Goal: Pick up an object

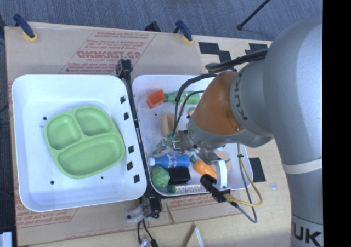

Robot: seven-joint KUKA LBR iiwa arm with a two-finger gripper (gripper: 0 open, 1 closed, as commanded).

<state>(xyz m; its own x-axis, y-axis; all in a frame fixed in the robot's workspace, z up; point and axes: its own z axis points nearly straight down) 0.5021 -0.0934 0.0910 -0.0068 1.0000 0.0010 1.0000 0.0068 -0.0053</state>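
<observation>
**Clutter packed under the wrist in the right bin**

Clutter fills the right bin, and the arm with its orange band hangs low over the middle of it, hiding much of what lies beneath. The gripper sits just above a blue and white bottle; whether it is open, closed or gripping anything cannot be told, as the wrist covers it.

Around it lie the things that could be picked up: an orange block near the far wall, a green item beside that, a tan wooden piece standing close to the wrist, a green ball and a black box by the near wall, an orange carrot-like toy to the right of the bottle, and a small white comb-like piece against the near rim.

A yellow cable loops out over the bin's near right corner onto the counter.

The left bin holds a green divided plate of three compartments, lying flat.

Red print on the cardboard behind the left bin reads "CHEMCAST GP"; smaller lines are too fine to read. White letters "UK" show low on the arm.
</observation>
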